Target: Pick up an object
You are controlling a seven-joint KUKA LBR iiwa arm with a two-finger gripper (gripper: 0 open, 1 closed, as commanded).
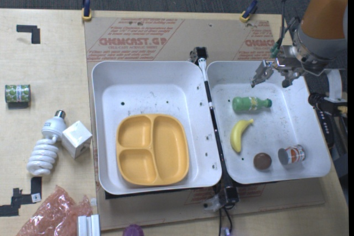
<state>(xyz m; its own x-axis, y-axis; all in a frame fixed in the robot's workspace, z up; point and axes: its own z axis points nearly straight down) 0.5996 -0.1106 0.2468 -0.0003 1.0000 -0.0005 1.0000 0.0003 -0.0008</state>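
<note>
Objects for picking are lying in the right-hand bin, right of centre in the frame: a green bottle on its side near the bin's upper part, a banana just below it, a brown ball lower down, and a small can tipped beside the ball at the lower right. All four are sitting apart from one another. The tool is hanging over the bin's upper edge, above and to the right of the bottle, with its fingers spread and nothing between them. By my reading, the arm is in the approach step, with no grasp begun. The bottle is lying nearest, so the next move is likely calling for a descent leftward and downward, with the fingers turned to straddle the bottle's narrow width rather than its length. The left bin is carrying a yellow divided plate.
</note>
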